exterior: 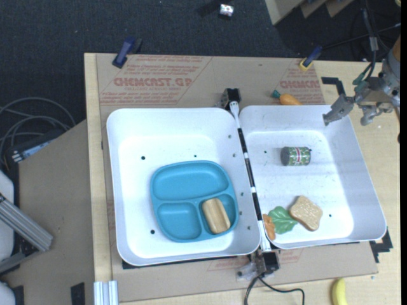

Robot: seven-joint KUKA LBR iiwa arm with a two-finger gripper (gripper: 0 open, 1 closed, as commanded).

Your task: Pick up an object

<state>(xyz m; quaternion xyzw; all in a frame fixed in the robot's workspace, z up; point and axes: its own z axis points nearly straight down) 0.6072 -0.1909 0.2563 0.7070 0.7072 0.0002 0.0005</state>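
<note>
Even, bright overhead light; white bins [172, 122] near blown out, faint glare. Soft short shadows under can [296, 156] & tray [191, 199]. Dark floor [44, 30] underexposed. Slight overall softness, low res.

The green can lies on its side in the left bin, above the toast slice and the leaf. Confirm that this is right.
Not quite: the green can lies on its side in the right bin, not the left one. The camera view shows it there, above the toast slice and the leaf. The left bin holds the blue divided tray.
</note>
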